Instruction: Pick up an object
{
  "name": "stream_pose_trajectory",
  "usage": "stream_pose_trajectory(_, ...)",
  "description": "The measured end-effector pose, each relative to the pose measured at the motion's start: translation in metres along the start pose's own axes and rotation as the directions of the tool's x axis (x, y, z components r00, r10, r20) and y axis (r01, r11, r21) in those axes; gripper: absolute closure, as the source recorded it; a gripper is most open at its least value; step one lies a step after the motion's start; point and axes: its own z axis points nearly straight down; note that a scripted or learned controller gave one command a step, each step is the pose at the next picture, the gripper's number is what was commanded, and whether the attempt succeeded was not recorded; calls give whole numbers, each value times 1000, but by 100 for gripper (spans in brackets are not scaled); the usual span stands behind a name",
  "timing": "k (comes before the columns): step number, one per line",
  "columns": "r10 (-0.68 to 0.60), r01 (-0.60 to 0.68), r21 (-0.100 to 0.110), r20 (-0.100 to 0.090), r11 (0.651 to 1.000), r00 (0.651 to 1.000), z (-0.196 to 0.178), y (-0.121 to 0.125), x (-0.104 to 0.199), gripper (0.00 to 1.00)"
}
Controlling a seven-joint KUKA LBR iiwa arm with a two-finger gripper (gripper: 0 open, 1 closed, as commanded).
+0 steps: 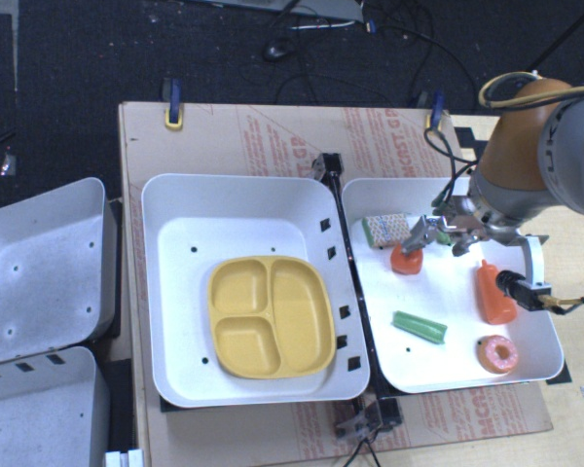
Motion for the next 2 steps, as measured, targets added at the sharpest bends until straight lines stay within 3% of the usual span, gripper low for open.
stream_pose_trajectory(1,0,0,-2,0,1000,1000,39,0,1,0)
stream_pose_trajectory(2,-1,1,-6,2,1000,1000,27,1,0,100)
